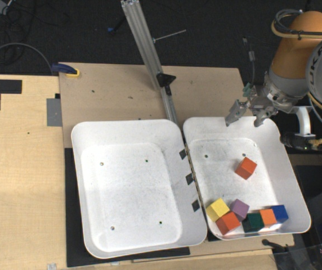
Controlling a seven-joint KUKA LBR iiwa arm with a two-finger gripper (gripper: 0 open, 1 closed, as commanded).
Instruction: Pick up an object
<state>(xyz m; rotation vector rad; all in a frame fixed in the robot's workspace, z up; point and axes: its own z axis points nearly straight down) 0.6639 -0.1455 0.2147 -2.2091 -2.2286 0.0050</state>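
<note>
My gripper (246, 117) hangs over the far edge of the right bin (220, 134), its two fingers spread apart with nothing between them. A red-orange block (245, 167) lies alone in the middle of that bin, well below the gripper. Along the bin's near edge sits a cluster of blocks: yellow (218, 208), purple (240, 207), red (227, 223), dark green (253, 222), orange (268, 216) and blue (280, 212).
The left bin (93, 139) sits beside the right one, separated by a ridge with black clips (187, 167). A slanted aluminium rail (147, 49) rises behind the bins. The wooden bench extends to the left.
</note>
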